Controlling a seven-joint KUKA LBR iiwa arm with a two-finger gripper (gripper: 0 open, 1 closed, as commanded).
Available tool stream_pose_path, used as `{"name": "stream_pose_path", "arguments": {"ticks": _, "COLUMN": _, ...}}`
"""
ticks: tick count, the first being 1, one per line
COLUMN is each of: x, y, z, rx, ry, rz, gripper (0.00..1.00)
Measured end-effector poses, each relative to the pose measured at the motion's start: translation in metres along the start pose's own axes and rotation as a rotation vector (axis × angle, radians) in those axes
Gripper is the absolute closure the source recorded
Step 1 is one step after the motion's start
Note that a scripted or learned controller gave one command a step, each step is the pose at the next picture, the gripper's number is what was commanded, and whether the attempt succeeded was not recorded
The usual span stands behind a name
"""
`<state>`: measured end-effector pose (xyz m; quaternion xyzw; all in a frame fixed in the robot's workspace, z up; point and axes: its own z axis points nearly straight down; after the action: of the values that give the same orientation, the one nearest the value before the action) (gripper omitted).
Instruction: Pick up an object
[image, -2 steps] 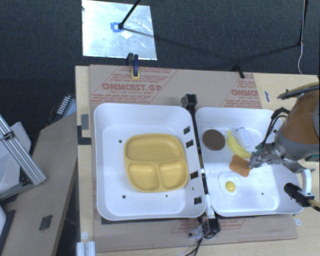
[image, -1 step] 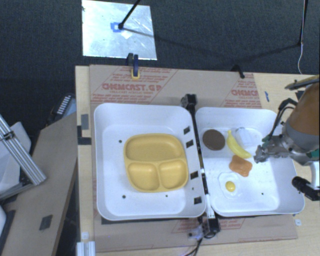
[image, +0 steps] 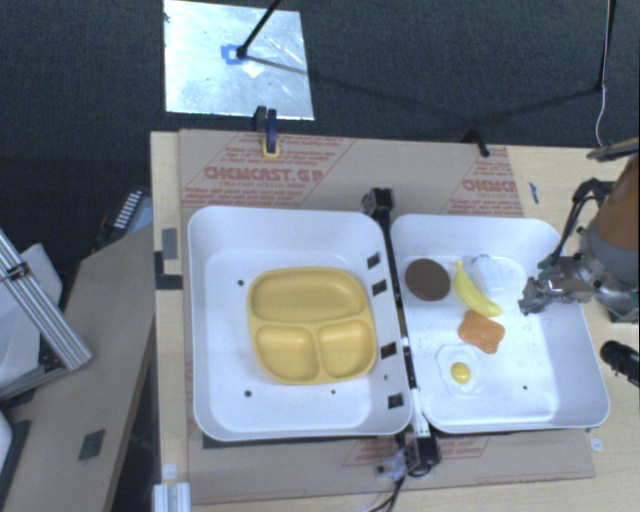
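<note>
In the right bin (image: 575, 400) lie a brown round patty (image: 428, 279), a yellow banana (image: 474, 290), an orange block (image: 481, 331) and a fried egg (image: 460, 371). A clear, pale item (image: 492, 268) rests just right of the banana's top. My gripper (image: 537, 296) hangs over the right side of this bin, a short way right of the orange block and the banana. Nothing shows between its fingers.
The left bin (image: 215, 250) holds a yellow three-compartment plate (image: 308, 323). A cardboard sheet (image: 330, 160) lies under both bins. A black divider with clips (image: 390, 300) runs between the bins. A shiny foil square (image: 238, 60) lies on the dark floor beyond.
</note>
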<state>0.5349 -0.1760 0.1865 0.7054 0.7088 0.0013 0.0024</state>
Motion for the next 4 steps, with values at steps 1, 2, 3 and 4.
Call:
{"name": "stream_pose_path", "arguments": {"ticks": 1, "x": 0.0, "y": 0.002, "z": -0.043, "rx": -0.001, "ry": 0.0, "rz": -0.001, "gripper": 1.0}}
{"name": "stream_pose_path", "arguments": {"ticks": 2, "x": 0.044, "y": 0.024, "z": -0.034, "rx": 0.002, "ry": 0.001, "rz": -0.002, "gripper": 1.0}}
{"name": "stream_pose_path", "arguments": {"ticks": 3, "x": 0.094, "y": 0.045, "z": -0.025, "rx": 0.002, "ry": 0.002, "rz": -0.005, "gripper": 1.0}}
{"name": "stream_pose_path", "arguments": {"ticks": 4, "x": 0.14, "y": 0.055, "z": -0.024, "rx": 0.002, "ry": 0.002, "rz": -0.003, "gripper": 1.0}}
